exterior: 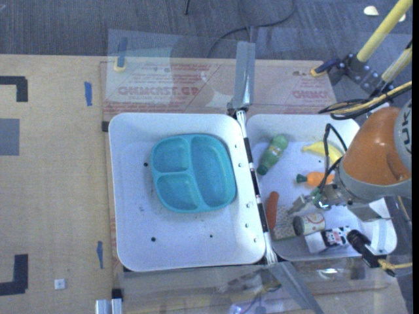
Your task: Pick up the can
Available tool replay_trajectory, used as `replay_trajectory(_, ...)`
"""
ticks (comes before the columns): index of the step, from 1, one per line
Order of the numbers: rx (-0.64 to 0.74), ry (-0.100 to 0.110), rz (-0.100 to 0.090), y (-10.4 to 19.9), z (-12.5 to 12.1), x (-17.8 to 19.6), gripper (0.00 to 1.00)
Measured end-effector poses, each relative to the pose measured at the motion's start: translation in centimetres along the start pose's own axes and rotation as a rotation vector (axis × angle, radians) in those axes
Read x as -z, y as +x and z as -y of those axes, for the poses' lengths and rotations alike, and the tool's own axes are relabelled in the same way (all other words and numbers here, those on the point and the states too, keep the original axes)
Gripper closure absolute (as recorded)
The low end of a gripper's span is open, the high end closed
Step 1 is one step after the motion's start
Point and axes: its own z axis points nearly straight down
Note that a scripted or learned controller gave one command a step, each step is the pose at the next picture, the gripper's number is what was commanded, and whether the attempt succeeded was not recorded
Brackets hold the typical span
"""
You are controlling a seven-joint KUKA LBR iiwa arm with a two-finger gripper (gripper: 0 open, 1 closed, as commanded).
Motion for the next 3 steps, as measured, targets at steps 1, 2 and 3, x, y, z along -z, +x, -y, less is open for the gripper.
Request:
replay_trajectory(1,-0.393,-0.001,0.008,2.28,1.16,0.03,0.00)
replay_trajectory(2,-0.399,-0.003,0.003,2.17,1.05,0.87,1.00)
replay_trajectory(3,-0.399,-0.002,0.003,2.18,1.08,0.85,0.00)
